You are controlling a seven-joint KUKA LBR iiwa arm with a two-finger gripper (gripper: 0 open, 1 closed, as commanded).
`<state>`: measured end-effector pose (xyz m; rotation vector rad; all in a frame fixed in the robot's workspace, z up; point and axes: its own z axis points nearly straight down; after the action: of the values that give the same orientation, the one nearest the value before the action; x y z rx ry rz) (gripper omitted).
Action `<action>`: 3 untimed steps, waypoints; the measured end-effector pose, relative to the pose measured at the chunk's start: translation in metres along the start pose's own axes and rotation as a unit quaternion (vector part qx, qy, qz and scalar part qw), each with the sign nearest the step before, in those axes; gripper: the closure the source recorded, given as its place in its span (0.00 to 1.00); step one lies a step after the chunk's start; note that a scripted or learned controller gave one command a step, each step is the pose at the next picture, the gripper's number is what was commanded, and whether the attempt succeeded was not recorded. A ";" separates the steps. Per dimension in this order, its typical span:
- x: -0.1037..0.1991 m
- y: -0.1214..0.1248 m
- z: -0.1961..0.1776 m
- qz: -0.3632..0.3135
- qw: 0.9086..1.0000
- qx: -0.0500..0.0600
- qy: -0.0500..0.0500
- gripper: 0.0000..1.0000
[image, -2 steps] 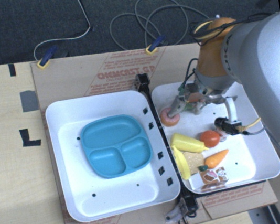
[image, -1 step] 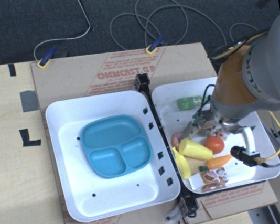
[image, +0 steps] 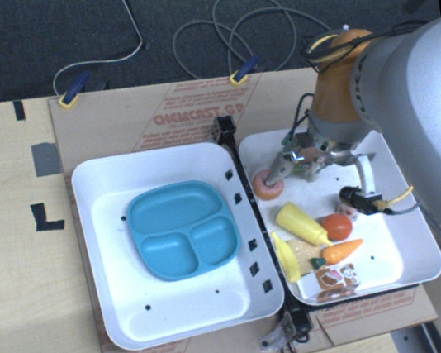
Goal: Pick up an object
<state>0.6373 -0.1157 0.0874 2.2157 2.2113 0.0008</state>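
Donut just beside gripper, grip unclear.

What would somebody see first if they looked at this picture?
Probably the big blue divided plate, lying alone in the left bin. Next come the bright toy foods crowded in the right bin: a yellow bottle, a red tomato and an orange carrot. The huge grey arm with its orange band comes in from the right, its gripper low over that bin beside a pink doughnut.
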 end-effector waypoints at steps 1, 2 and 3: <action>0.002 -0.060 -0.002 0.002 1.000 -0.002 -0.002 0.00; -0.030 0.024 0.004 0.002 1.000 0.025 0.010 0.00; -0.077 0.031 -0.067 0.000 1.000 0.007 0.003 0.00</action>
<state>0.6671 -0.1926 0.1551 2.2249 2.2224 -0.0079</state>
